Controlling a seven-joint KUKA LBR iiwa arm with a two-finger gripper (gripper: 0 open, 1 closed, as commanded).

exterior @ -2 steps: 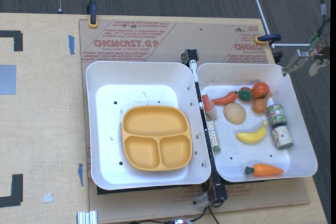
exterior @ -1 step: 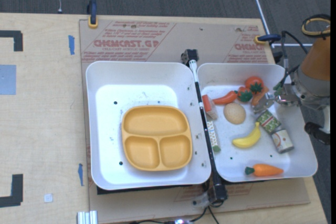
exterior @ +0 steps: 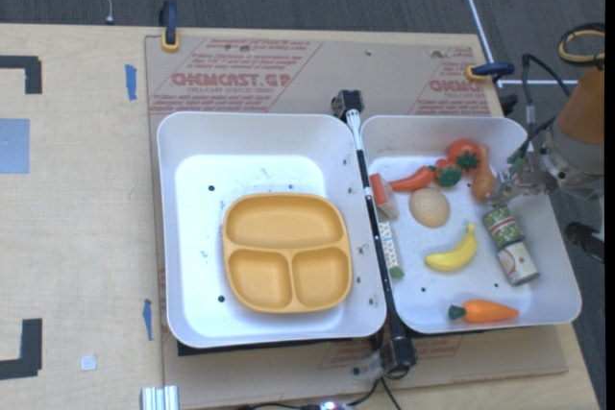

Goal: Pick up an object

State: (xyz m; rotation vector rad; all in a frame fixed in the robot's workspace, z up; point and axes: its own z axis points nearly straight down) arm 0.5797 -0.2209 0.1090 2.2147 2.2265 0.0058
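Note:
The right bin [exterior: 562,298] holds several toy foods. A red tomato [exterior: 464,152] lies at the back, with a red pepper [exterior: 413,178] and a green piece [exterior: 447,173] beside it. A pale egg-shaped item [exterior: 430,206] sits mid-bin, a yellow banana [exterior: 454,252] in front of it, and an orange carrot [exterior: 483,310] near the front wall. A labelled can [exterior: 509,245] lies on its side at the right. My gripper [exterior: 507,184] hangs low over the bin's right side, just above the can and right beside a small orange item [exterior: 483,184].
The left bin [exterior: 183,235] holds a yellow three-compartment plate [exterior: 286,251]. A red-and-white stick [exterior: 381,194] leans on the right bin's left wall by the divider. Clamps [exterior: 170,24] pin the cardboard sheet at the back.

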